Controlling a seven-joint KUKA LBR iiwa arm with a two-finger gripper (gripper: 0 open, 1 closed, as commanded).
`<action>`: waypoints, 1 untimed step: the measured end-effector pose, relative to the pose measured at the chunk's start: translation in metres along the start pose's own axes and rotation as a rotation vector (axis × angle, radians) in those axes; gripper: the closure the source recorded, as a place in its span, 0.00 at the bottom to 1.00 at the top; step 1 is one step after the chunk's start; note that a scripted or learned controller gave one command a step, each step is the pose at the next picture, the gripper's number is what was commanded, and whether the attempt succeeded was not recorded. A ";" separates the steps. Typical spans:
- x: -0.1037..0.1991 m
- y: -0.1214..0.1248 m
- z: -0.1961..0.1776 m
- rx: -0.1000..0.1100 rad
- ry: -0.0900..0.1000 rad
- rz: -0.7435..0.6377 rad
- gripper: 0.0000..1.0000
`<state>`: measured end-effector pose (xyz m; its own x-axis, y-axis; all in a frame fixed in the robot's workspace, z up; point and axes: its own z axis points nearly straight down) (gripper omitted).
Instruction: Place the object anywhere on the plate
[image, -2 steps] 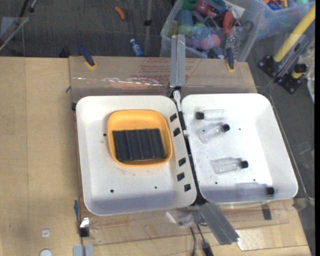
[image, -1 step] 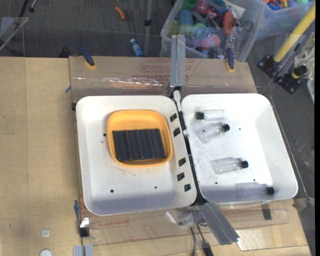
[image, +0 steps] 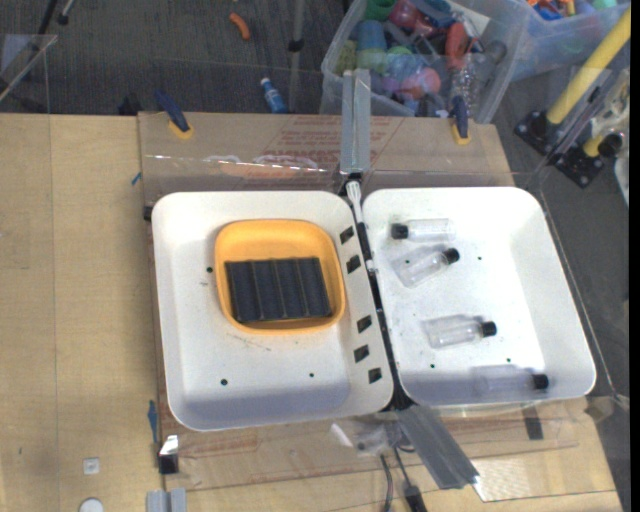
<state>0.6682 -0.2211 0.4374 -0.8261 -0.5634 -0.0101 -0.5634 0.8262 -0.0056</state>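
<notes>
- Orange plate (image: 280, 240) sits in the left bin (image: 190, 380), and a black ridged block (image: 278, 290) lies flat on it, covering most of its middle.
- Clear small bottles with black caps lie on their sides in the right bin (image: 540, 250): one (image: 420, 231) near the top, a second (image: 425, 264) just below it, a third (image: 460, 330) lower down, a fourth (image: 508, 381) near the front rim.
- The bottles lie apart from one another.
- The state of the hand cannot be told.
</notes>
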 end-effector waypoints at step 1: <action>0.000 0.000 0.000 -0.001 0.000 -0.298 1.00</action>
<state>0.6680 -0.2214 0.4370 -0.6240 -0.7814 -0.0087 -0.7814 0.6240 -0.0070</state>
